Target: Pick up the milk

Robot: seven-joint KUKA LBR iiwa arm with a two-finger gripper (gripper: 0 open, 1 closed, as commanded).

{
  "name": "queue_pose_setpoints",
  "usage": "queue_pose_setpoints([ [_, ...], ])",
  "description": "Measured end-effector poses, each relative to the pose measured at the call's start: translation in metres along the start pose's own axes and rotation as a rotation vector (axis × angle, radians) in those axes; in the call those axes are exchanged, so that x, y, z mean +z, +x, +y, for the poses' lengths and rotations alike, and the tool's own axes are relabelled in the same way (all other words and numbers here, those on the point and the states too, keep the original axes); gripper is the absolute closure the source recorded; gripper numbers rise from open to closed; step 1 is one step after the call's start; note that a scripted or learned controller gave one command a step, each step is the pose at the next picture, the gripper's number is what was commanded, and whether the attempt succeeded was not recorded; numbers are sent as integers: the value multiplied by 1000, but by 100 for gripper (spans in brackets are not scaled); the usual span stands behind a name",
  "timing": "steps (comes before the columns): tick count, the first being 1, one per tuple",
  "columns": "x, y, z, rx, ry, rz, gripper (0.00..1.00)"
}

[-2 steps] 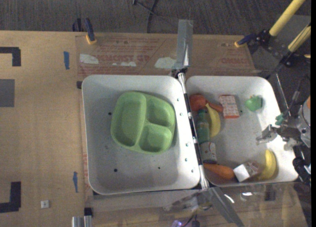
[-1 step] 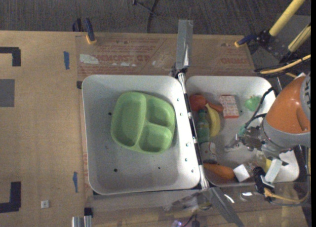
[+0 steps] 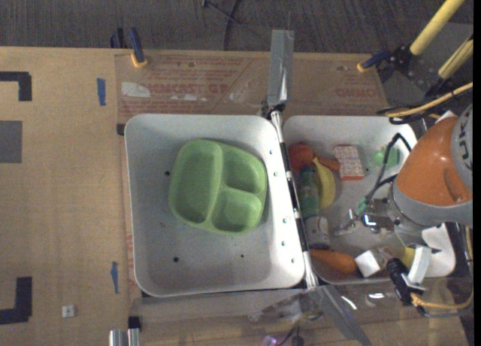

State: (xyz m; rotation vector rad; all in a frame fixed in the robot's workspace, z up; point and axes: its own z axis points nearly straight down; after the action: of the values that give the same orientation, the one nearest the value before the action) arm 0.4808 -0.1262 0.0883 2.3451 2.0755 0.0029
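Milk carton [image 3: 348, 162] resting in right bin [image 3: 443, 271], apart from arm; not lifted. Tool [image 3: 364, 221] state: cannot tell. Pickup outstanding.

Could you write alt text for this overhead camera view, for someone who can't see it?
A grey and orange robot arm reaches over the right white bin, which holds a banana, a carrot and other small items. The left white bin holds a green divided plastic plate.

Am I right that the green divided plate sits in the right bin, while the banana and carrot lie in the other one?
Not quite: the camera view shows the green divided plate in the left bin. The banana and carrot lie in the right bin.
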Motion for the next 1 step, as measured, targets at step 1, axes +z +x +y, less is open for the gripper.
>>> queue_pose_setpoints([
  [1,-96,78,20,-56,9,5,0],
])
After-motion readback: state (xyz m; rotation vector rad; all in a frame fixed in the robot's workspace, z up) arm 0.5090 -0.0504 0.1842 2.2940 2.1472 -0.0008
